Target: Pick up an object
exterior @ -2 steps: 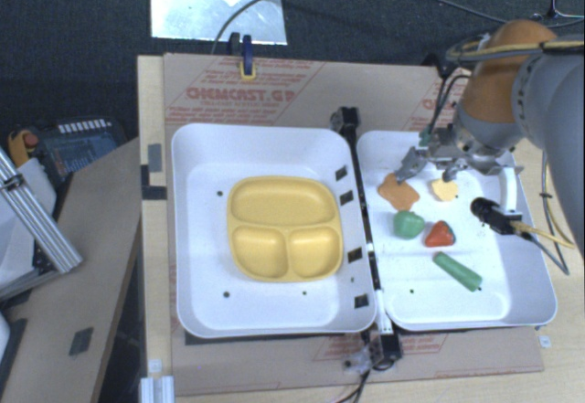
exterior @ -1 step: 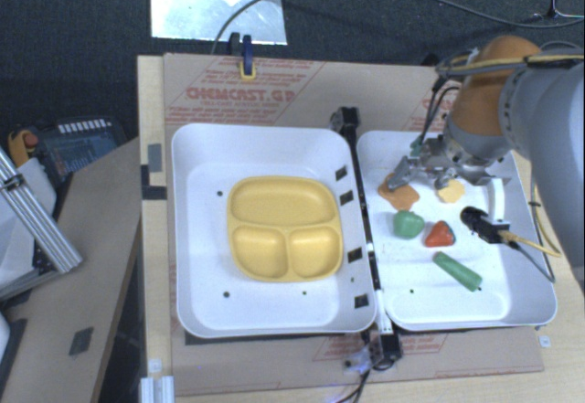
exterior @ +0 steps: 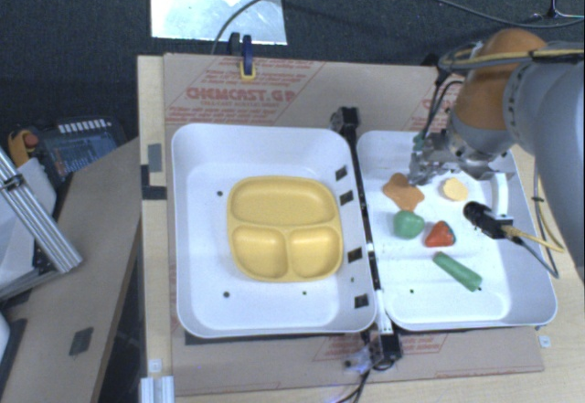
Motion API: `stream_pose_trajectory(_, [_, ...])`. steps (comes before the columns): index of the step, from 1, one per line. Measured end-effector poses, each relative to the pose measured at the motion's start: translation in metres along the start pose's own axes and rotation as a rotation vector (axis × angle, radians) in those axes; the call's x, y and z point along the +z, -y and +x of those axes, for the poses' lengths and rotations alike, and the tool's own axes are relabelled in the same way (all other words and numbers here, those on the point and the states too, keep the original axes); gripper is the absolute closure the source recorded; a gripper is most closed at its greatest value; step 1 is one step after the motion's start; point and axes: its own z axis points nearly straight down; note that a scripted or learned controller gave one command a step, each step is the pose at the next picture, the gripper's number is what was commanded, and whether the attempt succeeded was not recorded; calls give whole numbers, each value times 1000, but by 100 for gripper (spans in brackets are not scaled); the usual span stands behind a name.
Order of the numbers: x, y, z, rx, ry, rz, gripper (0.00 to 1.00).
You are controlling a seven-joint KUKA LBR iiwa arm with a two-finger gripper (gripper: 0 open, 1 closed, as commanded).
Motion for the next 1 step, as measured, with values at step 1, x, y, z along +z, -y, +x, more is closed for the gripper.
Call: stream_pose_trajectory(1, [-44, -3, 3, -3, 0, 2, 100])
